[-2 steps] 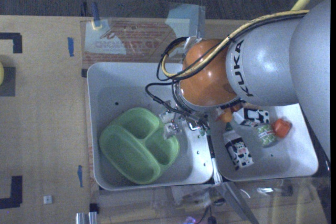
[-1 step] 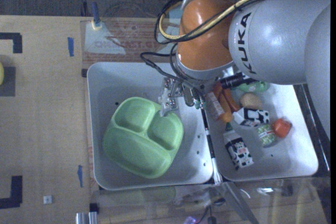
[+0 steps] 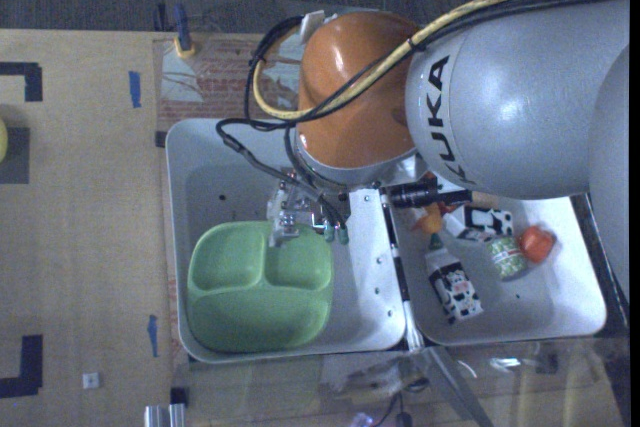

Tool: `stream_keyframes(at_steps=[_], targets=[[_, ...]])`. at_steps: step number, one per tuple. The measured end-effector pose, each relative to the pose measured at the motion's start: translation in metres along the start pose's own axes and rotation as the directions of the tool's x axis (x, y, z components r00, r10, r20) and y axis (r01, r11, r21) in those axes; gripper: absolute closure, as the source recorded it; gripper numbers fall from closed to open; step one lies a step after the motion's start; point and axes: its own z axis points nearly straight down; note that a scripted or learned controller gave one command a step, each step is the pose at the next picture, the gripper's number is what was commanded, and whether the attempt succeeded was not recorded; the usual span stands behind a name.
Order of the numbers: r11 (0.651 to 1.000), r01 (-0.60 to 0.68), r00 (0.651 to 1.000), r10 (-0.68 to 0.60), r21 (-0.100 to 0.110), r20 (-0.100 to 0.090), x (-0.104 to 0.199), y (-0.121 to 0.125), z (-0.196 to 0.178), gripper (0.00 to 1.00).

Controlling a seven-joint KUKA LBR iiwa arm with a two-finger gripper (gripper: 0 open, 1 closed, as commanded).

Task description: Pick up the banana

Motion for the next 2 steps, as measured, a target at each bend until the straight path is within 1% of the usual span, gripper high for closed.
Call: stream_keyframes(at_steps=[1, 2], targets=[[0.976, -0.216, 0.976, 0.216, 0.006, -0.007, 0.017, 0.009, -0.018, 1.0], [0.987, 0.164, 0.986, -0.163, 0.002, -0.026, 0.006, 0.009, -0.089, 1.0]])
